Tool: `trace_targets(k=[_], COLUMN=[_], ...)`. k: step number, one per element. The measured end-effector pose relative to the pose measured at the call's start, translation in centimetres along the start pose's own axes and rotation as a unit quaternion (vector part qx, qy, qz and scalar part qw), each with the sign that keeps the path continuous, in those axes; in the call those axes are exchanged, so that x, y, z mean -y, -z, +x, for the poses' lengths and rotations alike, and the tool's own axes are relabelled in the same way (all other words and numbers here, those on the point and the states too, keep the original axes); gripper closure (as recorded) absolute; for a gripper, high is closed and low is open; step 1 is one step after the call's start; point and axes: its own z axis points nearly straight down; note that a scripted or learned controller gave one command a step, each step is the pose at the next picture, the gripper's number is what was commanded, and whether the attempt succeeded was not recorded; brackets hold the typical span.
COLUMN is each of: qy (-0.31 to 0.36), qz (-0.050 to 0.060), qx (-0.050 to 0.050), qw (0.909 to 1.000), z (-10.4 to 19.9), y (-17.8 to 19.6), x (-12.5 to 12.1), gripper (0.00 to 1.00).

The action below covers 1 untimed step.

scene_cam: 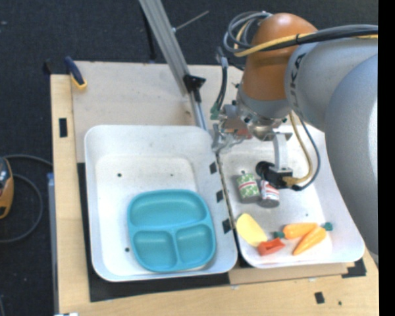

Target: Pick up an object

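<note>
At the near edge of the right bin (311,206), around its 6 o'clock, lie the orange carrots (306,236), a red piece (270,246) touching them on the 9 o'clock side, and a yellow piece (249,228) just beyond that. In the near half of the left bin (112,150) sits a teal divided tray (172,229).

Farther in, near the right bin's middle, stands a green-labelled can (248,185). It is the likeliest pick, since it lies closest to the claw (225,135), which hangs at the bin's 11 o'clock corner, over the seam between the 2 bins. I cannot tell whether the claw is apart or together.

To do this well, the claw should shift toward 5 o'clock, centre over the can, keep off the bin wall and come straight down. The can looks rounded and may roll or tip if struck off-centre.

Beyond the bins, the pale counter (131,97) carries a blue-and-yellow clamp (76,74) at its far 10 o'clock corner. A slanted aluminium rail (161,28) rises at 12 o'clock over dark carpet (52,18).
</note>
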Motion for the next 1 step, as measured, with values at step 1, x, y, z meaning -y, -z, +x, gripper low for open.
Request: trace_targets(k=[1], qy=[0.001], qz=[-0.001], qx=[-0.001], qw=[1.0], z=[5.95], y=[1.24], x=[0.53], gripper=[1.0])
